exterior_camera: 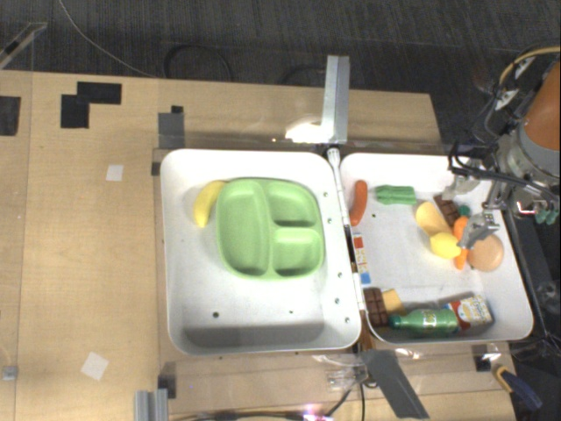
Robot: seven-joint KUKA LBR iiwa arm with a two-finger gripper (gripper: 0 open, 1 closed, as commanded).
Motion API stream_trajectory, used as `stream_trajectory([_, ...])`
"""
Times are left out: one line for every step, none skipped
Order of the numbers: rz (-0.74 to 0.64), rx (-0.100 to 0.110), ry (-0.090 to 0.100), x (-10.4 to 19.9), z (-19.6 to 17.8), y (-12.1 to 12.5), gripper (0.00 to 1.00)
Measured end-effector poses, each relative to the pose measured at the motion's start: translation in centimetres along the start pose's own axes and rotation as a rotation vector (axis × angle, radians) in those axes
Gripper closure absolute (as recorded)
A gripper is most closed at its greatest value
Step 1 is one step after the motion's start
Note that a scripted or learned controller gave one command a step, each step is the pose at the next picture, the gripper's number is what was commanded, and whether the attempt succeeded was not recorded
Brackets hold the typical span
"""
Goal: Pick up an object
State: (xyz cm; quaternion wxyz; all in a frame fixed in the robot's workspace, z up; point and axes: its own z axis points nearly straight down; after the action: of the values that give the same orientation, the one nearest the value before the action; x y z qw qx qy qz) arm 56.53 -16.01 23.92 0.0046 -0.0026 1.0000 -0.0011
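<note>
Beside green bottle [424, 322], label perhaps unreadable

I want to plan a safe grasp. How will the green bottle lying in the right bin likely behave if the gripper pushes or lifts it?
The green bottle lies on its side, so a sideways push would probably roll it. Its surface looks glossy, so it may be slippery. It rests along the right bin wall, which might block one finger.

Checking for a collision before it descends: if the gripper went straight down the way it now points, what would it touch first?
Probably the cluster under it: the gripper hangs over the small orange piece, between the lemon and the egg. Depth is unclear.
</note>
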Motion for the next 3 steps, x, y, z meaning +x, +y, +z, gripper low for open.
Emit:
stream_trajectory([0.162, 0.000, -0.002, -2.5, 14.2, -3.1, 0.00])
stream_trajectory([0.306, 0.000, -0.006, 1.0, 15.0, -2.3, 0.00])
stream_trajectory([0.329, 0.001, -0.007, 6.1, 14.8, -1.4, 0.00])
